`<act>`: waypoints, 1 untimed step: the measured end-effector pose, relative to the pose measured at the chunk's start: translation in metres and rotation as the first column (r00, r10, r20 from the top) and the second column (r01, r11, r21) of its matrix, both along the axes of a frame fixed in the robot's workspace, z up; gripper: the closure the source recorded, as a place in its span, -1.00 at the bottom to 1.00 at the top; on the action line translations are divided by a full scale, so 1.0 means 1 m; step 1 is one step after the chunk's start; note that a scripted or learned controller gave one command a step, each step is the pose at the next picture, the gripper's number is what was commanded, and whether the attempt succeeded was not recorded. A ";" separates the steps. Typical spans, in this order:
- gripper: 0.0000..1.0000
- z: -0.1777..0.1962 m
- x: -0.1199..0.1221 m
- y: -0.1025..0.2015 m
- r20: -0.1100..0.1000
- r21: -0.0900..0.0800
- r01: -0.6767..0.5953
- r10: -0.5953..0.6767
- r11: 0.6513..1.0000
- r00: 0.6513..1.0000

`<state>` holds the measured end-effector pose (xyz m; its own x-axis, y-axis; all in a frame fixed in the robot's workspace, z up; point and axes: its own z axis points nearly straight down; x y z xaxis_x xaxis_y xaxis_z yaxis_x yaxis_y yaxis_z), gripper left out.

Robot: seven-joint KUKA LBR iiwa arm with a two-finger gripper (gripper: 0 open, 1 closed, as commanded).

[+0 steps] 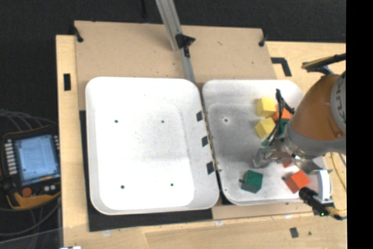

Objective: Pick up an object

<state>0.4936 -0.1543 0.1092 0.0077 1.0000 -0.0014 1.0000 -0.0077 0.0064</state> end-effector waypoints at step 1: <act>1.00 0.044 -0.001 0.000 0.000 0.000 -0.009 0.009 1.000 1.000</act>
